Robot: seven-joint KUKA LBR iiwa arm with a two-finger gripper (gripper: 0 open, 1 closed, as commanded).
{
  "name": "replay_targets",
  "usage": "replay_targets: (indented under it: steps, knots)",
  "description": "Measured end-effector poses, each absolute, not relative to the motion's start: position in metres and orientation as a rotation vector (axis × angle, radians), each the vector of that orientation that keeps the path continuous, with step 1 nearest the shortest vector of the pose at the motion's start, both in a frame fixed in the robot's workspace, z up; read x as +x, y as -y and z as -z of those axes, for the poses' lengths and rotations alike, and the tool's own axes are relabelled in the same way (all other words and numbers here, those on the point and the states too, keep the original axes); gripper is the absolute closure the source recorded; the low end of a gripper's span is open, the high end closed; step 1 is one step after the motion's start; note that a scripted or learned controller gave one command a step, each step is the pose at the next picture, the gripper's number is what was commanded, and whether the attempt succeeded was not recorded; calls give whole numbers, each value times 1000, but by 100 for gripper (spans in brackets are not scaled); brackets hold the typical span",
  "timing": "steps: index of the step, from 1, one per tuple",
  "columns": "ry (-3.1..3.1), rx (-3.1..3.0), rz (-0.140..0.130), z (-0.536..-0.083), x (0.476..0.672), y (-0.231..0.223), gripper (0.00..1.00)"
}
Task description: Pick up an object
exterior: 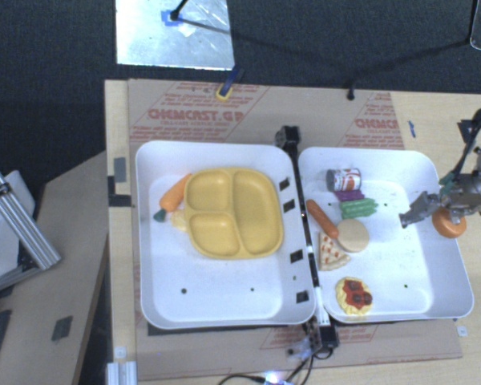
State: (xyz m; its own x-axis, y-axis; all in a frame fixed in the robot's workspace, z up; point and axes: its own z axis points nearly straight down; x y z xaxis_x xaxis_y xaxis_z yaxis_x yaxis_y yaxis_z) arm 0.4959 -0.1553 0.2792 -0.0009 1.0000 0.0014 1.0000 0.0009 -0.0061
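One arm reaches in low over the right bin [453, 291], its end effector [410, 215] grip state unclear.

Robotics lab: paper-covered bench [184, 111], two white bins [156, 239], toy food.

You have a bench [120, 239] across the frame's middle; brown printed sheeting [256, 107] covers it, with two white bins, left [156, 295] and right [445, 283], lying side by side.

Single fixed camera, high above bench [248, 111], looking down at slant; both white bins [216, 315] in frame.
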Motion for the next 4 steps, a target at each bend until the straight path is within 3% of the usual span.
replay_targets:
  steps: [1,4]
  knots:
    - [2226,-2219,1,-283,497,155,0]
    - [2219,-2219,-3,-134,493,155,0]
